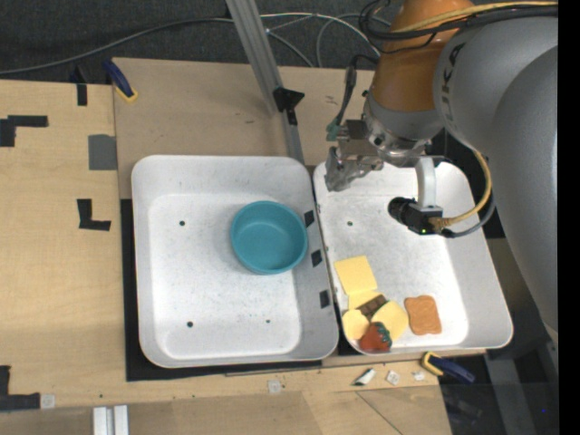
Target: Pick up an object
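A teal bowl [267, 236] sits upright near the right side of the left bin [172, 279]. In the right bin [453, 270] several small items lie along the front: a pale yellow square block [354, 274], a yellow piece with a dark part [379, 314], a red piece [373, 336] and an orange-brown slab [422, 314]. My gripper [343, 176] hangs over the far left corner of the right bin, well behind those items, with nothing visibly held between its fingers.
A slanted metal pole [263, 66] rises behind the bins. Cables trail across the back of the bench. Blue-and-yellow clamps sit at the bench's far left corner [120, 81] and front right [446, 367]. The arm's grey body fills the right side.
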{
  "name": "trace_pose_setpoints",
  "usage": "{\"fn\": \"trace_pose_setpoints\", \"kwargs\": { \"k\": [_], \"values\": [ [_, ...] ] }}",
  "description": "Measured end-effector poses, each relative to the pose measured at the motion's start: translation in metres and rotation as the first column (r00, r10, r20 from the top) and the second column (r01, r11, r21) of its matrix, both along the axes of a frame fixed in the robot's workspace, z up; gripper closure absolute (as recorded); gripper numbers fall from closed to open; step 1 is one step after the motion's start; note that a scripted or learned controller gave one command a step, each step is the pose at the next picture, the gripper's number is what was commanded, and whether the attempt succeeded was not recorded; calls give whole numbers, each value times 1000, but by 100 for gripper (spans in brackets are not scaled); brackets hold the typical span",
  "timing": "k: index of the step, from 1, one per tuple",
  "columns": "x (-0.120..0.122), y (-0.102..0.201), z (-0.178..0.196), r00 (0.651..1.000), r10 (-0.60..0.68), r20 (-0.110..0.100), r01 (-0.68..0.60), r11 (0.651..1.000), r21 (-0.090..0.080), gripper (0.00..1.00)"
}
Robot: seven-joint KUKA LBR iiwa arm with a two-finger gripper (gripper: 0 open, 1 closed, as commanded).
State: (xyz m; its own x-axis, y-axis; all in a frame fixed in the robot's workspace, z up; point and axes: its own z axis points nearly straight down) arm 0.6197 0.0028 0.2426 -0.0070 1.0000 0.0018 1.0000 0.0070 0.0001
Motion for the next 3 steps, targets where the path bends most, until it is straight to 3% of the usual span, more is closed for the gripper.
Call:
{"fn": "trace_pose_setpoints", "kwargs": {
  "k": [2,3],
  "values": [
    [29,95,-16,1000,-1,-2,1,1000,-2,100],
    [29,92,-15,1000,-4,-2,4,1000,-3,0]
  ]
}}
